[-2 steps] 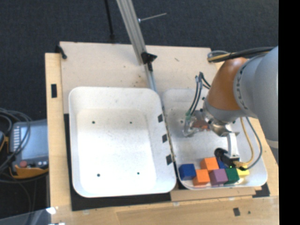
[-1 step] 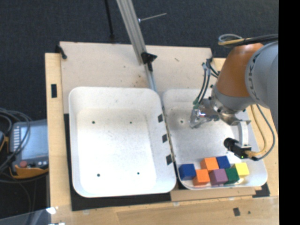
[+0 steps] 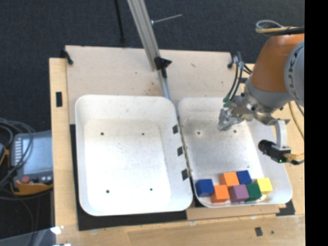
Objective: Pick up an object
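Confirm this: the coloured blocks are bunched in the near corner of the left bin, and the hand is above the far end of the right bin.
Wrong bin. The camera view shows the coloured blocks bunched in the near corner of the right bin, with the hand above that bin's far end.

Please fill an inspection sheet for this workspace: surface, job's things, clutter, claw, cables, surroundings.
Surface: wooden bench bearing left bin and right bin.
Job's things: coloured blocks clustered in the right bin's near corner: blue block, orange block, purple block, green block, yellow block.
Clutter: nothing seen.
Claw: claw above the right bin's far part, away from the blocks.
Cables: wires at the wrist.
Surroundings: metal rail; handheld controller left.
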Robot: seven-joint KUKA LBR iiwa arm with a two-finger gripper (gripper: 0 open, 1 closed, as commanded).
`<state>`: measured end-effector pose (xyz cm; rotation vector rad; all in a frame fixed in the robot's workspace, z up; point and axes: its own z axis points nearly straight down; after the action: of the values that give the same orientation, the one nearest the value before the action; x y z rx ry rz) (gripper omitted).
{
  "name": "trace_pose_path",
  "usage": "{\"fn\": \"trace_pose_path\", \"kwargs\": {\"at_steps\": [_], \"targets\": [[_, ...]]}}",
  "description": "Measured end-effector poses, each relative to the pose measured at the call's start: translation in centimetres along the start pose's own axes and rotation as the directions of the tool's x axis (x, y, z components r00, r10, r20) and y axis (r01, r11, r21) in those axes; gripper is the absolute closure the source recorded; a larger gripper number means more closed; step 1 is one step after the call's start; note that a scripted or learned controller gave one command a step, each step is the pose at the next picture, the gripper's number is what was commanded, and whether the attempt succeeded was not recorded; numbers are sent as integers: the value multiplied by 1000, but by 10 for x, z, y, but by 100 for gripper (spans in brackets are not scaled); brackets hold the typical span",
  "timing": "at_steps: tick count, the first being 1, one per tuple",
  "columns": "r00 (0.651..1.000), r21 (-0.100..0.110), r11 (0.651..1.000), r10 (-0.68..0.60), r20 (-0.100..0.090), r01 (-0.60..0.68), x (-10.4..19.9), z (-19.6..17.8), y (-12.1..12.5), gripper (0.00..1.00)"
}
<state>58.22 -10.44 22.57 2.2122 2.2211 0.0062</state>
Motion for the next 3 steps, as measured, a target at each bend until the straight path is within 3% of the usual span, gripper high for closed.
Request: {"fn": "trace_pose_path", "kwargs": {"at_steps": [1, 3], "targets": [[1000, -2, 1000, 0, 0, 0, 1, -65, 1, 100], [1000, 8, 1000, -3, -3, 3, 109, -50, 23, 100]]}}
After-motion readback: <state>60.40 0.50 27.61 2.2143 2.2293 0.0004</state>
